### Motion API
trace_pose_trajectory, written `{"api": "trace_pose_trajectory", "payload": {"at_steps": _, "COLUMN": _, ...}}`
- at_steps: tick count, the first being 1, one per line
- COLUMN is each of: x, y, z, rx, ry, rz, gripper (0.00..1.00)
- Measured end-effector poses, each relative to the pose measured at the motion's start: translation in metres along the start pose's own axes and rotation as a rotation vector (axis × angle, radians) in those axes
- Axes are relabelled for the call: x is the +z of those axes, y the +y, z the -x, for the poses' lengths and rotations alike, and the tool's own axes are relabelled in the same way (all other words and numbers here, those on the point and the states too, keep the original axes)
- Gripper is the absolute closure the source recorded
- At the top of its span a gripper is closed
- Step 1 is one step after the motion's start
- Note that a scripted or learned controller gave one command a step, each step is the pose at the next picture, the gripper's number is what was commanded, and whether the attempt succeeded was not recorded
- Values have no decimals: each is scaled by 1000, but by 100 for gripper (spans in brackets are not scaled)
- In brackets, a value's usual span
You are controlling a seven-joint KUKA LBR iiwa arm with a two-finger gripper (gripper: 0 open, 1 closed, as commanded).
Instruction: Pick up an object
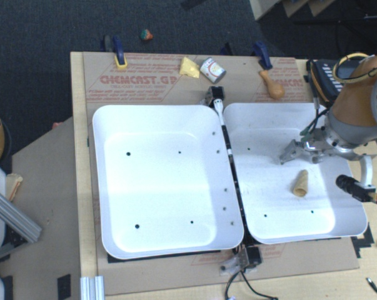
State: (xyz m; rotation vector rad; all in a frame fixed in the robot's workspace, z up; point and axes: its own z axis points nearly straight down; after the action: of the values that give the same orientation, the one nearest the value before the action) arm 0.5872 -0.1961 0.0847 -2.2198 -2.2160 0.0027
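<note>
A small tan cone-shaped object [300, 183] lies in the right bin [263, 224], right of its middle. My gripper [301, 157] hangs just beyond the cone's far end, under the grey wrist and orange band [356, 102]. Its two metal fingers [286, 157] are spread apart and open, with nothing between them. The cone lies apart from the fingers on the bin floor.
The left bin [113, 167] sits beside the right one, with a black joint strip [229, 161] between them. On the board behind the bins lie a yellow piece [189, 68], a small box [212, 70] and a tan wooden piece [272, 86]. Blue clamps [119, 50] hold the board's far edge.
</note>
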Motion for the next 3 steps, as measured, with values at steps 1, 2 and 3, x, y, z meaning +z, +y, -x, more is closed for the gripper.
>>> {"api": "trace_pose_trajectory", "payload": {"at_steps": 1, "x": 0, "y": -34, "z": -41, "rx": -3, "ry": 1, "rz": 0, "gripper": 0}}
{"api": "trace_pose_trajectory", "payload": {"at_steps": 2, "x": -10, "y": -32, "z": -39, "rx": -1, "ry": -3, "rz": 6, "gripper": 100}}
{"api": "trace_pose_trajectory", "payload": {"at_steps": 3, "x": -153, "y": -68, "z": 12, "rx": 3, "ry": -11, "rz": 20, "gripper": 100}}
